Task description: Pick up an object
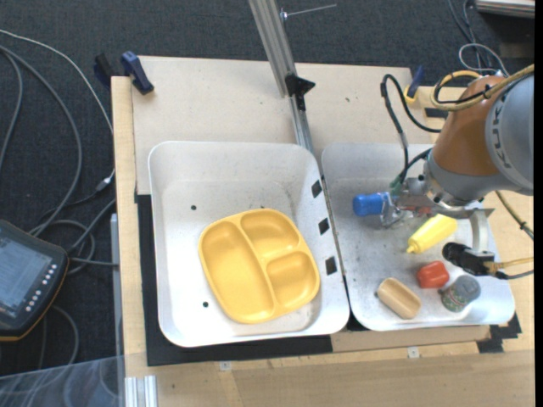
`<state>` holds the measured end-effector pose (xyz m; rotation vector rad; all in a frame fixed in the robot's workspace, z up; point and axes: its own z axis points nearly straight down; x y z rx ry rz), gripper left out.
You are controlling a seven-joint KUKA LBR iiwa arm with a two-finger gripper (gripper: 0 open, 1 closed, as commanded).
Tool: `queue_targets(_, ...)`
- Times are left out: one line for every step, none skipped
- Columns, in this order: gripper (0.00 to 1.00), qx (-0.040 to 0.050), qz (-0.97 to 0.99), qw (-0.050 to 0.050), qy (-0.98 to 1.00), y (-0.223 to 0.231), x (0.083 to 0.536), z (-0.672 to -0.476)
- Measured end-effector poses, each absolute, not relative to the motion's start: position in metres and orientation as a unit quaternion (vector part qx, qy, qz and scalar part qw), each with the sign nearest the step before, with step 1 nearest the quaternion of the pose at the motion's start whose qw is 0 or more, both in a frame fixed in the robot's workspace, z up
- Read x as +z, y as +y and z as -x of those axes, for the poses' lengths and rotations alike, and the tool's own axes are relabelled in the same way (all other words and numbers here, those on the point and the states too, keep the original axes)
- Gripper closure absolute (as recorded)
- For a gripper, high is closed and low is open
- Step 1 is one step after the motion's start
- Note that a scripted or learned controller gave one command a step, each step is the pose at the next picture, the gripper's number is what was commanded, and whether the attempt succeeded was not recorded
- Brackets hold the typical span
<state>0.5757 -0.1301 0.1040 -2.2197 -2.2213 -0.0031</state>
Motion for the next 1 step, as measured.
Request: queue_targets(1.0,-0.002,0.706,-0.003,-0.708,-0.1313,0.1558,-0.5874)
